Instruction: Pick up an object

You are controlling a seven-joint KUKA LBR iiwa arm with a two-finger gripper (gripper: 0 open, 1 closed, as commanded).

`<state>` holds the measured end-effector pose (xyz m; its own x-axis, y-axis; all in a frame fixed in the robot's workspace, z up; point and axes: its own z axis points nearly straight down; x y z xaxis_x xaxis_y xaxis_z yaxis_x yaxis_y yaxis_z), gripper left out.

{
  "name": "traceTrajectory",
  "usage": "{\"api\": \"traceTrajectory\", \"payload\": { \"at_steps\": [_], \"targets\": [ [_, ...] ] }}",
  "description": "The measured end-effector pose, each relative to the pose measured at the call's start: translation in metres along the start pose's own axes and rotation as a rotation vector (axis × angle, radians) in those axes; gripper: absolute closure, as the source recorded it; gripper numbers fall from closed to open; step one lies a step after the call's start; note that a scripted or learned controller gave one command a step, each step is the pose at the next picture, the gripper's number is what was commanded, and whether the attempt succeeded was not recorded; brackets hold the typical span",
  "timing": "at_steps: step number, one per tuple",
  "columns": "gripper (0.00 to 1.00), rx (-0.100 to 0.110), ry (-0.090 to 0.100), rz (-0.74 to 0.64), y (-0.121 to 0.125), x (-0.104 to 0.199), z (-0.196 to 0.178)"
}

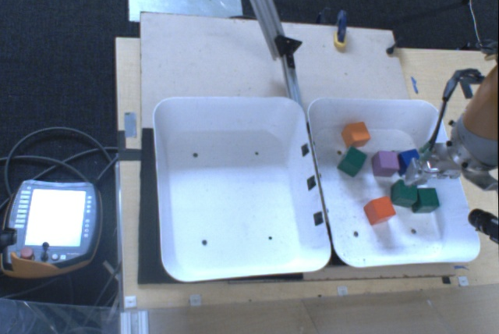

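Note:
Several small blocks lie in the right bin. An orange block sits at the back, with a green block just in front of it. A purple block and a blue block lie side by side mid-bin. Two green blocks touch each other further forward, and a second orange block lies to their left. My gripper reaches in from the right, low over the gap between the blue block and the nearer green blocks. It partly hides the blue block's right side.
The left bin adjoins the right one along a shared rim with black clips. A slanted metal pole rises behind the bins. A teach pendant lies off the bench at left. The arm's body overhangs the right bin's right wall.

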<state>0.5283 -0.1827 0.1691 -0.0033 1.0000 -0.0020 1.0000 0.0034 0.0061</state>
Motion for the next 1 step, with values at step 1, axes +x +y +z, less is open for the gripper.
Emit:
{"api": "traceTrajectory", "payload": {
  "at_steps": [1],
  "targets": [
    [1.00,-0.002,-0.001,0.000,0.0019,-0.0113,-0.0524]
  ]
}}
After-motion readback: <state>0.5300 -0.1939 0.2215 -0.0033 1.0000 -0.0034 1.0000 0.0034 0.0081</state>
